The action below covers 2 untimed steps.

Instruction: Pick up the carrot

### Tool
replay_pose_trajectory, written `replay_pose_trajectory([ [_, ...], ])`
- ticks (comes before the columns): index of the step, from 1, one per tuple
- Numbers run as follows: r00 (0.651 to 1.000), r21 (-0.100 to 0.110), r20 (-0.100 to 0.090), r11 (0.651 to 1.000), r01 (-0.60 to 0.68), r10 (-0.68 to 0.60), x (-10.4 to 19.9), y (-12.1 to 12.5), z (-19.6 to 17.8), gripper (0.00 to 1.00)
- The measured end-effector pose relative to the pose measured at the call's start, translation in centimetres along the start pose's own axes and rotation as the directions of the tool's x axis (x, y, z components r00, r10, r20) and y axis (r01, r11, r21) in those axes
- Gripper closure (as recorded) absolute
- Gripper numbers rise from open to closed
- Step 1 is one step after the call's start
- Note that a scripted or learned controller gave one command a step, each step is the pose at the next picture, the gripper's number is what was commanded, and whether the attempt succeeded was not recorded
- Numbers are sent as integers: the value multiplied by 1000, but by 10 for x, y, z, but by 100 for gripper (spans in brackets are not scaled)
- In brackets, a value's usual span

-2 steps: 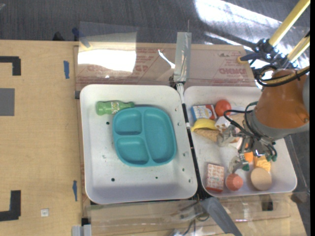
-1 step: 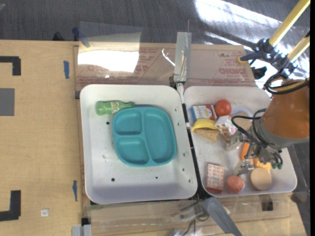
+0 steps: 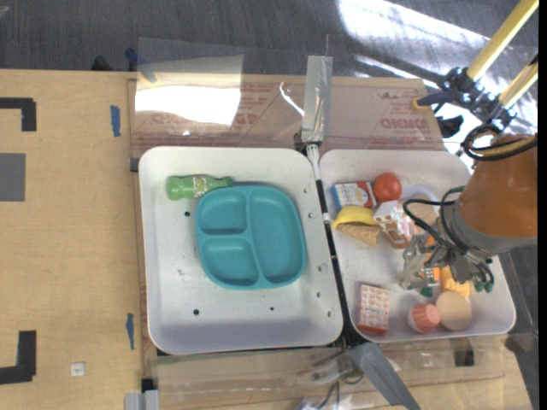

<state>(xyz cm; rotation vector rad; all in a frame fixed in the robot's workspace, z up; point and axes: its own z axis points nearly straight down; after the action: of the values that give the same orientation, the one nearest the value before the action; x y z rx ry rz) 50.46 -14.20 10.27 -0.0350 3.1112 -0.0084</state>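
1. The orange carrot (image 3: 444, 274) lies in the right-hand shallow white bin (image 3: 504, 314), toward its near right part. I see only a small orange patch of it, because the arm's wrist hardware covers the rest.
2. The two-finger gripper (image 3: 417, 272) sits low over the bin, right at the carrot's left side. From my screen I cannot tell whether it is released or clenched, nor whether it touches the carrot.
3. The grey arm with its orange band (image 3: 506, 202) comes in from the right and hangs above the bin's right rim.
4. Just nearer the camera than the carrot lie a pale beige egg-shaped piece (image 3: 455, 312) and a small pink cup-shaped piece (image 3: 423, 317), which touch each other.
5. Left of those, a pink-and-white rectangular packet (image 3: 373, 307) rests near the bin's left wall.
6. Farther back I see a yellow banana (image 3: 355, 218), a blue-and-white carton (image 3: 351, 195) and a round red tomato (image 3: 387, 185), clustered close together.
7. The left-hand white bin (image 3: 162, 314) holds a teal plastic divided plate (image 3: 250, 233). A green bottle (image 3: 197, 185) lies on its side just beyond the plate's far left corner.
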Motion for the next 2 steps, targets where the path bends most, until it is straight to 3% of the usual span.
replay_pose_trajectory([
  [1,997,-3,-10,997,75,-75,-10,33,-185,100],
  [2,982,-3,-16,982,191,-191,11,-36,-278,100],
])
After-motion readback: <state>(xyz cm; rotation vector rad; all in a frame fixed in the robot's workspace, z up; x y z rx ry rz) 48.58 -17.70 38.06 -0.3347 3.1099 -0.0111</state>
